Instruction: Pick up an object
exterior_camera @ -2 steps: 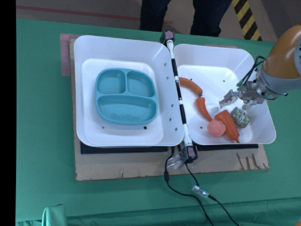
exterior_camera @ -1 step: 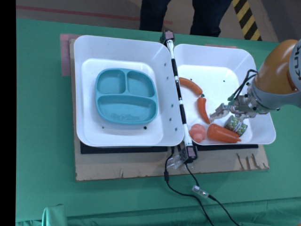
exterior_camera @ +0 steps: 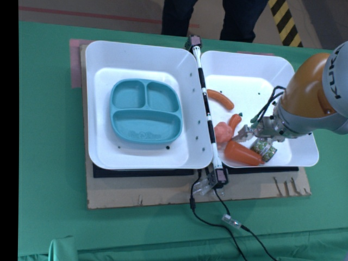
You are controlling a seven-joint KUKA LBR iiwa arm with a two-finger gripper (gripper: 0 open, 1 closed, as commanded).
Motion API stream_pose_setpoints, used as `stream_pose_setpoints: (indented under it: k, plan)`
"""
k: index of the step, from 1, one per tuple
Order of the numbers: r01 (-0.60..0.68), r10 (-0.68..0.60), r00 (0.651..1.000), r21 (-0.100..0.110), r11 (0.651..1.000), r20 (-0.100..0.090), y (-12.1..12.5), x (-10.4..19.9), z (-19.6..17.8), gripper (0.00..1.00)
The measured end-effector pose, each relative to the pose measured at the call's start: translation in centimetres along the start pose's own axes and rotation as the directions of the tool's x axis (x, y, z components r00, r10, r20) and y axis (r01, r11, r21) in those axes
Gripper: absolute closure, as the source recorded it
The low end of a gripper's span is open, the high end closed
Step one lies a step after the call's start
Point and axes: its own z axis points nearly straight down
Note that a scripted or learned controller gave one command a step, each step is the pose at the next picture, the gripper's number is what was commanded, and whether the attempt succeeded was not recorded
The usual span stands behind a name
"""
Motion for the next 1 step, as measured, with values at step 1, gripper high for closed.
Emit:
stream_pose_setpoints:
  k: [1]
  plan:
    - [-0.002,0.002,1.000,-0.002,1.000,-0.001,0.20,-0.05,-0.97,1.00]
